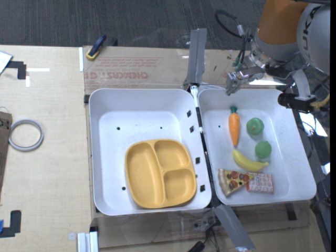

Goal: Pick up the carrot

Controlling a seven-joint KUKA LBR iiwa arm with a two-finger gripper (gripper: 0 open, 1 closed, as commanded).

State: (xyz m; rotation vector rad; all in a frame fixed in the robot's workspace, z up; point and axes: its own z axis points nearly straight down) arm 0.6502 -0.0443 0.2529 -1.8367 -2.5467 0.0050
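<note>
- Hovering over the far rim of the right bin (299, 156), the gripper (234, 83) is sitting well apart from the carrot (234, 128), and nothing is showing between its fingers; how wide they are standing, I cannot tell from up here.
- Lying flat in the right bin, the carrot is pointing its green top toward the far wall, orange tip toward the near side.
- Crowding it now: a banana (249, 161) is curling just below the carrot's tip, and two green fruits (255, 126) are sitting just beside it to the right.
- Looking risky: a descent drifting right could be closing on a green fruit instead, and one landing low could be nudging the banana.
- Worrying too: the carrot is tapered and smooth, so a pinch near the thin tip is likely to be slipping off.
- Filling out that bin, a pizza slice (233, 181) and a small red packet (261, 182) are resting along the near wall.
- Sitting in the left bin (105, 140), a yellow divided plate (160, 172) is carrying nothing.
</note>
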